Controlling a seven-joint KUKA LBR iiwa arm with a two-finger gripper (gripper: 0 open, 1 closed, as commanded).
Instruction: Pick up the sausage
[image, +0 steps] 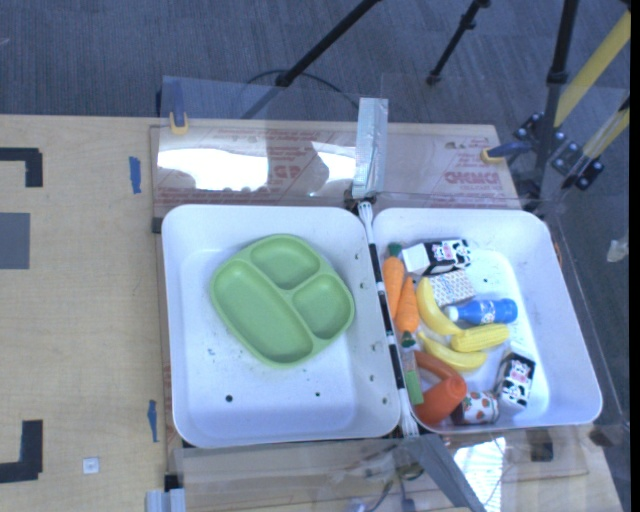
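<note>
You find the sausage (441, 364) in the right bin (562, 335), low and near its left wall. It lies slantwise, just under the yellow bananas (462, 338) and touching an orange toy (440, 402) below it. Carrots (402, 295) lie along the same wall, higher up. The left bin (190, 385) holds a green divided plate (283, 298). Pincer state: you cannot tell.
</note>
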